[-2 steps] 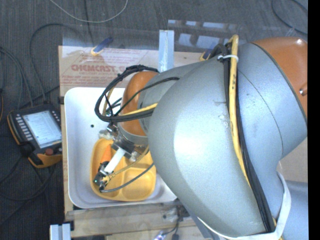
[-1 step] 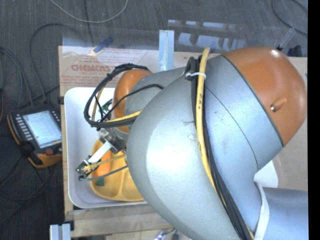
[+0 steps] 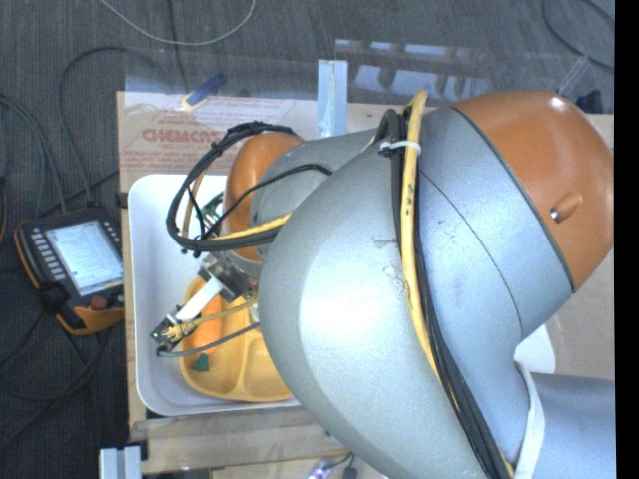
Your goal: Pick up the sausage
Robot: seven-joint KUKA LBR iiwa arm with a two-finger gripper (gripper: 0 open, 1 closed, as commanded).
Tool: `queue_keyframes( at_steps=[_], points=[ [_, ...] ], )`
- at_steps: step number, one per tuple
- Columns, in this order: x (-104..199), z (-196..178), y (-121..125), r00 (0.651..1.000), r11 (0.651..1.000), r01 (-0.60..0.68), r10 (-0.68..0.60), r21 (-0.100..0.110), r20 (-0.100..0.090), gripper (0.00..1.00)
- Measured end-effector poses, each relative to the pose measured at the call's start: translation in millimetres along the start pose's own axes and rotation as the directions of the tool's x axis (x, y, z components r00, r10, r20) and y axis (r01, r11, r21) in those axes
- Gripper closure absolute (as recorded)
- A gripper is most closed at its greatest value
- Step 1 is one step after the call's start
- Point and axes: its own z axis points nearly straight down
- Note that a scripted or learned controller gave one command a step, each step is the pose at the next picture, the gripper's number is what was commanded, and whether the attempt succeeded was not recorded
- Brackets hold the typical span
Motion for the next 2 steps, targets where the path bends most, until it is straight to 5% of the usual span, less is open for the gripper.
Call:
queue_keyframes(
  at_steps=[1, 2],
  points=[
    [-10.6, 6.5, 19.5, 0.975, 0.975, 0.221, -0.221, 0.013, -0.020, 1.00],
    [-0.4, 9.7, 40.2, 0.875, 0.875, 0.484, -0.484, 0.031, -0.008, 1.00]
  ],
)
